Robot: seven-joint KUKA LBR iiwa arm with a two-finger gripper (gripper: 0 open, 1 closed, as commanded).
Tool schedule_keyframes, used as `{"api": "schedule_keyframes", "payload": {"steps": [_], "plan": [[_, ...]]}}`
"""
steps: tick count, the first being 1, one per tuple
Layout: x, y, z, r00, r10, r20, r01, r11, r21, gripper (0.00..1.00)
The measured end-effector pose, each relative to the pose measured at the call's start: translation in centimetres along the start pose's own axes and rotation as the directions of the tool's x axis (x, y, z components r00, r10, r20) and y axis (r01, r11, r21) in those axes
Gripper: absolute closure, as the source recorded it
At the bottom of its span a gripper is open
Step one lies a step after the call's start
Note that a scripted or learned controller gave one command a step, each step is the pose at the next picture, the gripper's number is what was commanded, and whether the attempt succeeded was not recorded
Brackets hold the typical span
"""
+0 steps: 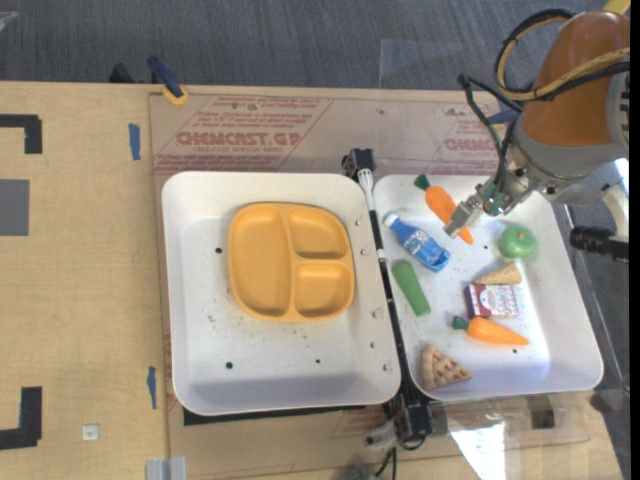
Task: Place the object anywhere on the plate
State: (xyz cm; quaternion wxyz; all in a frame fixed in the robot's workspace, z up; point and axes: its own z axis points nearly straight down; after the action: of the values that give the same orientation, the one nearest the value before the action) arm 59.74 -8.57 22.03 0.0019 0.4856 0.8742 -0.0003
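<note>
Orange divided plate (291, 262) in left bin (190, 368), nothing on it, gripper (470, 213) over right bin (570, 368) beside upper carrot (438, 203), finger gap unreadable, grip can't tell, blue bottle (418, 243), green apple (517, 242), pizza slice (442, 366) nearby

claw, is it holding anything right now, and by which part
Cannot be told: the claw sits at the lower end of the upper carrot, but no clear hold shows.

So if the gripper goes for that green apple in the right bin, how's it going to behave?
The green apple looks round and smooth, so it may roll or squirt out when pinched. It appears to be toy food, probably light and rigid. It sits close beside the cheese wedge, which could get nudged.
</note>
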Motion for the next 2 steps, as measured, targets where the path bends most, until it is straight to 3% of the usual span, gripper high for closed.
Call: {"api": "schedule_keyframes", "payload": {"steps": [1,2], "plan": [[5.4,5.5,-2.7,0.997,-0.083,0.000,0.083,0.997,-0.006,1.00],[12.4,9.0,-3.7,0.991,0.135,-0.003,-0.135,0.991,-0.004,1.00]]}}
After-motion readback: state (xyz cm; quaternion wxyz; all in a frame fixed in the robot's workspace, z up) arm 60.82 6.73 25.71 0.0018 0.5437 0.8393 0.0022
